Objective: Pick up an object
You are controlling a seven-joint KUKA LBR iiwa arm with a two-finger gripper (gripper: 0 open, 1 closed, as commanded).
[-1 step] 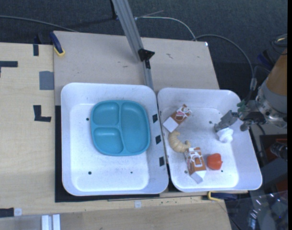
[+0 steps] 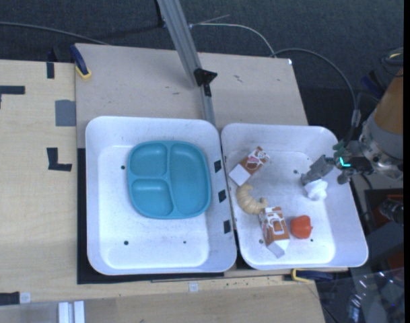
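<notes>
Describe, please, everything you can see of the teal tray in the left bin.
The teal tray is a rounded rectangular divided plate, apparently smooth plastic. Raised ridges split it into three compartments: two side by side toward the far edge and one along the near edge. It lies flat and right way up on the floor of the left bin, slightly toward the far side, turned a little askew to the bin's walls. Nothing lies in it and nothing touches it except the bin floor.

The light brown wooden tabletop (image 2: pixel 157 79) carries two shallow white plastic bins side by side. The end effector (image 2: pixel 318 172) hangs over the right white bin (image 2: pixel 346 247), near its far right side. The left white bin (image 2: pixel 104 247) sits well to the left of the end effector, touching the right one. A blue and yellow clamp (image 2: pixel 80 62) sits far off at the tabletop's back left corner.
</notes>
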